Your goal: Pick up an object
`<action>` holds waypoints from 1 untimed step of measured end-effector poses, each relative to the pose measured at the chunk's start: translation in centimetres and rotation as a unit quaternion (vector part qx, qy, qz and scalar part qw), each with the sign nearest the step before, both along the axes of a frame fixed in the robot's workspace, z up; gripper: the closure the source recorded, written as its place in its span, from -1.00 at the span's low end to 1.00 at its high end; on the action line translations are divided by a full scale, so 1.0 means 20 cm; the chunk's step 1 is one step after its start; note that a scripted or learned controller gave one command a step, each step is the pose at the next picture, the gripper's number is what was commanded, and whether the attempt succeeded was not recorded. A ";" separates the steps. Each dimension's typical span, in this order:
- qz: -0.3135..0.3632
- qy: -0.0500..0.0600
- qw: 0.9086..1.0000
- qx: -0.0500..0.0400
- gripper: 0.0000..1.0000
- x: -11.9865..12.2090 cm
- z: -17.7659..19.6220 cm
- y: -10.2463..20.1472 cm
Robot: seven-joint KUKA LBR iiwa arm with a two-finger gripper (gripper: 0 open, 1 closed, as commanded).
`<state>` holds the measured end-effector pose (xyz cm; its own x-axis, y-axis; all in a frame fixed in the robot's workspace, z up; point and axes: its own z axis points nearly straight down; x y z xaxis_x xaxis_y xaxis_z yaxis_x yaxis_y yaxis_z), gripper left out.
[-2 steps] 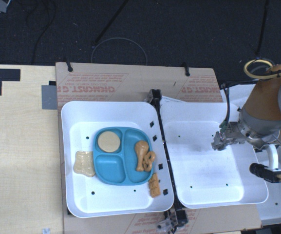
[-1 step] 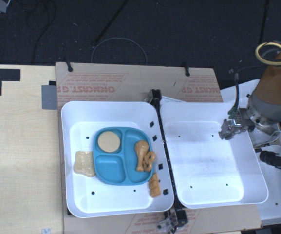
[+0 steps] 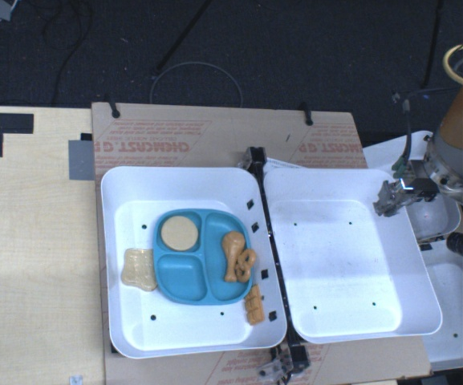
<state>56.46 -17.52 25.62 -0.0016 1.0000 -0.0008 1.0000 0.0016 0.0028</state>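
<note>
In the left bin point(image 3: 127, 215) lies a blue divided plate point(image 3: 199, 257). A round tan cookie point(image 3: 179, 233) rests in its upper left section and a twisted pretzel-like piece point(image 3: 237, 256) in its right section. A pale cracker-like piece point(image 3: 139, 269) lies just left of the plate, and a small brown chunk point(image 3: 254, 305) sits at the plate's lower right. My gripper point(image 3: 391, 196) hovers at the right bin's upper right rim, far from all these objects, with nothing seen between its fingers.
The right bin point(image 3: 351, 263) sits beside the left one, with a black divider clamp point(image 3: 261, 215) between them. Cardboard point(image 3: 215, 139) lies under both bins. A light wooden tabletop point(image 3: 30, 255) extends to the left. Cables run across the dark floor behind.
</note>
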 end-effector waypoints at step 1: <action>0.001 0.003 1.000 0.001 1.00 -0.05 0.01 0.22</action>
<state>55.52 -13.08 25.90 -0.0033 1.0000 0.0013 1.0000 0.0033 -0.0032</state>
